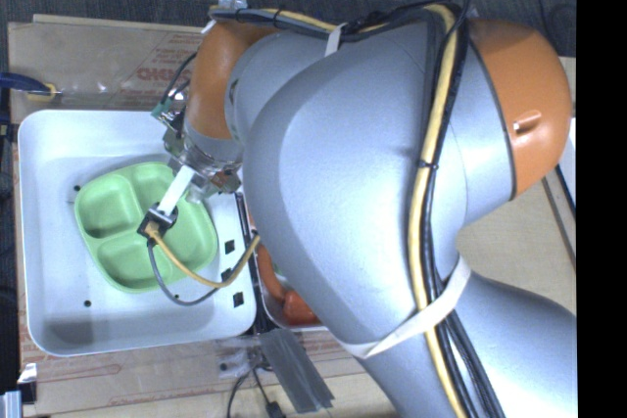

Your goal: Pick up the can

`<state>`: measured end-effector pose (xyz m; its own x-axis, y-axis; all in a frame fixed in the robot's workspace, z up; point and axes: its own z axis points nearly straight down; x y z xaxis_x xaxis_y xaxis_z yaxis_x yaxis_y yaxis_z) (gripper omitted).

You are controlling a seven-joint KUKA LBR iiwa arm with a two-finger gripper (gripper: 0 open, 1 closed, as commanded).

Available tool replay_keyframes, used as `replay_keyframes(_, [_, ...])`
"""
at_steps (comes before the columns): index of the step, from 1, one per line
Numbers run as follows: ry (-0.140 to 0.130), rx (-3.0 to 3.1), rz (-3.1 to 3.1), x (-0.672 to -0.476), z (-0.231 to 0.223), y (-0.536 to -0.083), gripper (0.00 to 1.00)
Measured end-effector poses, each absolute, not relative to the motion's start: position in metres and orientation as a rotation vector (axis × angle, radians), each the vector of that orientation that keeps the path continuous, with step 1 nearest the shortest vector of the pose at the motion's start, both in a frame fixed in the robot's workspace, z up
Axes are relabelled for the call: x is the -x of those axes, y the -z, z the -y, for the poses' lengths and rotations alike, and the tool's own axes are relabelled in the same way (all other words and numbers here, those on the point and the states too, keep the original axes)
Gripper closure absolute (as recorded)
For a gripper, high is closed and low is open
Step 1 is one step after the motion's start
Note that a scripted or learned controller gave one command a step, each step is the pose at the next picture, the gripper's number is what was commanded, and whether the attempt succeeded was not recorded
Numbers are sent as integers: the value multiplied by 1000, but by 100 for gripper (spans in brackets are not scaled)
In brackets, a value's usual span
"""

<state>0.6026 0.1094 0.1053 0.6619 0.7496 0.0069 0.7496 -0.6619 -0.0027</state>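
**Tool low at the plate's edge; can's place not to be told**

The grey arm (392, 210) is seen stretched across most of the camera view, and the right-hand bin (257, 303) is almost wholly covered by it. The tool (201, 173) is held low in the left-hand bin (39, 210), just at the upper right edge of a green divided plate (118, 210), which is laid flat on that bin's floor. Whether the tool is spread or pressed together cannot be told. Where the can lies cannot be told either. A small orange-red patch (294, 306) is glimpsed under the arm in the right-hand bin, too hidden to be named. Brown cardboard (98, 44) is spread beneath the bins.
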Motion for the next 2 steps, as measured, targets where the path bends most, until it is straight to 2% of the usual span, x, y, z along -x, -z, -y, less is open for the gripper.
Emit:
replay_keyframes(1, [17,2851,1296,-603,-115,-106,0])
replay_keyframes(2, [25,2815,1377,-527,-116,-109,0])
